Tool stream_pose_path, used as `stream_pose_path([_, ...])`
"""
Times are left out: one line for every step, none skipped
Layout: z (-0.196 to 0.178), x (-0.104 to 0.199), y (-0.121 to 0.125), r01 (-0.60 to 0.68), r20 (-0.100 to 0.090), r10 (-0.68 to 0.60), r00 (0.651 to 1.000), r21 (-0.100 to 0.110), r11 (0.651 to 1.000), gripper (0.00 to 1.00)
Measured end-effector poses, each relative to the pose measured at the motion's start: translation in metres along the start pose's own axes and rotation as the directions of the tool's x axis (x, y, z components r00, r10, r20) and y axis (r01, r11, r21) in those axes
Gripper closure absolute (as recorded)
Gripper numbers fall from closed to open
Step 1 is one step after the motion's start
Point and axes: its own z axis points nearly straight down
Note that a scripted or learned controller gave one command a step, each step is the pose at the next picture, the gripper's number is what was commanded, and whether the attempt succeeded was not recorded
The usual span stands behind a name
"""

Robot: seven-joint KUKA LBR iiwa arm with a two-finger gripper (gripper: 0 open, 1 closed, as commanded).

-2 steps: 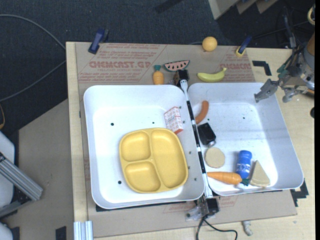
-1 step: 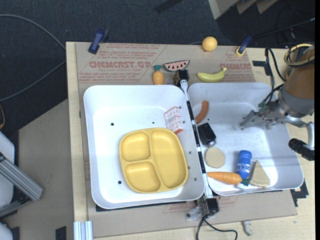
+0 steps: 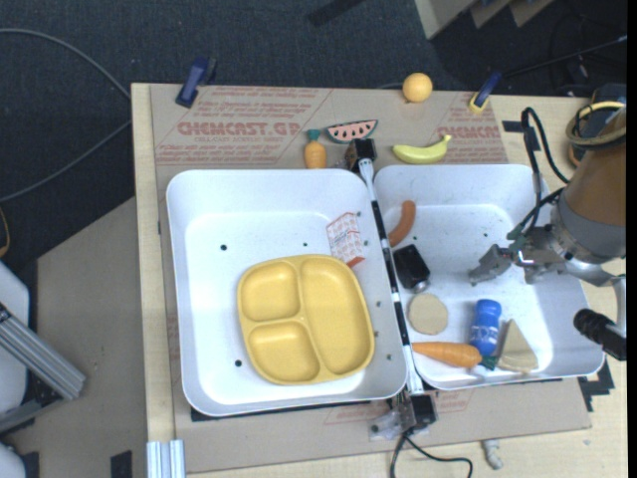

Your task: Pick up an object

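The right bin (image 3: 453, 189) holds a reddish sausage (image 3: 401, 223), a black block (image 3: 409, 265), a round tan cookie (image 3: 429, 314), an orange carrot (image 3: 447, 354), a blue can (image 3: 486, 326) and a tan wedge (image 3: 518, 348). My gripper (image 3: 513, 269) hangs over the right side of this bin, just above the blue can and up-right of the cookie. Its two fingers stand apart, open, with nothing between them. The left bin (image 3: 199, 217) holds a yellow divided plate (image 3: 304, 319) and a small red-and-white packet (image 3: 345, 235).
On the board behind the bins lie a banana (image 3: 422, 150), a watermelon slice (image 3: 352, 129), a small orange piece (image 3: 316, 153) and an orange ball (image 3: 418, 88). Blue clamps (image 3: 194, 83) grip the board's far edge. The arm's cables run along the right bin's right wall.
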Motion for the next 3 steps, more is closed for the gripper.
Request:
stream_pose_path([0.074, 0.02, -0.037, -0.002, 0.001, 0.002, 1.0, 0.001, 1.0, 0.0])
stream_pose_path([0.064, 0.02, -0.036, -0.003, 0.002, 0.003, 1.0, -0.001, 1.0, 1.0])
stream_pose_path([-0.024, 0.094, -0.023, 0.001, 0.0, -0.001, 1.0, -0.002, 1.0, 1.0])
